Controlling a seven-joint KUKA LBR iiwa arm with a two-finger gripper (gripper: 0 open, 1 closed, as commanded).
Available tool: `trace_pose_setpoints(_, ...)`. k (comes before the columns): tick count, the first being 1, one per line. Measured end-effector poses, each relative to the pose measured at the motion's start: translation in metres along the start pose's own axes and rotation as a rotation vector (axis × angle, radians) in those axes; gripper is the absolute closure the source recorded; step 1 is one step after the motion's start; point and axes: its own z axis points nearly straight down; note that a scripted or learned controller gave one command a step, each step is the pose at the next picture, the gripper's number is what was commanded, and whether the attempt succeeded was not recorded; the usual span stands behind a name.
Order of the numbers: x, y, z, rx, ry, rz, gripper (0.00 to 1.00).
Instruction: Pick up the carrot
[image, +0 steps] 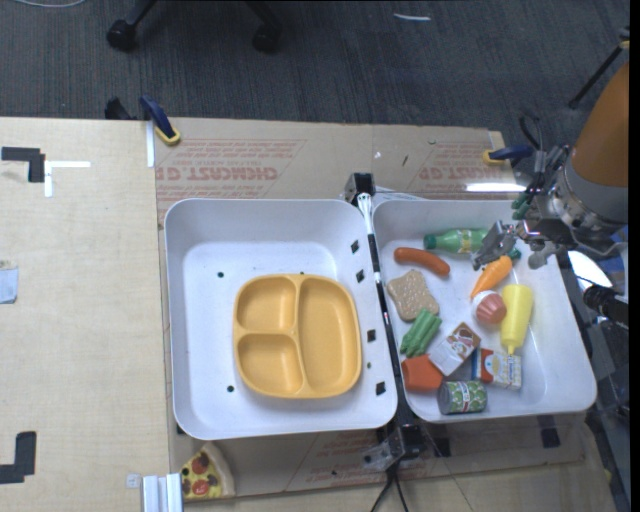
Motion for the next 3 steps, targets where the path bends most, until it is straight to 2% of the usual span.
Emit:
trace_pose_setpoints(1,-0.050,0.026,0.155,-0.002,0.001,0.182,0.00)
trace_pose_setpoints(2,-0.084,0.071,0.168,-0.002,0.011,0.325,0.00)
trace_pose_setpoints(3,-0.086,0.071,0.158,-0.003,0.004,0.321,1.00)
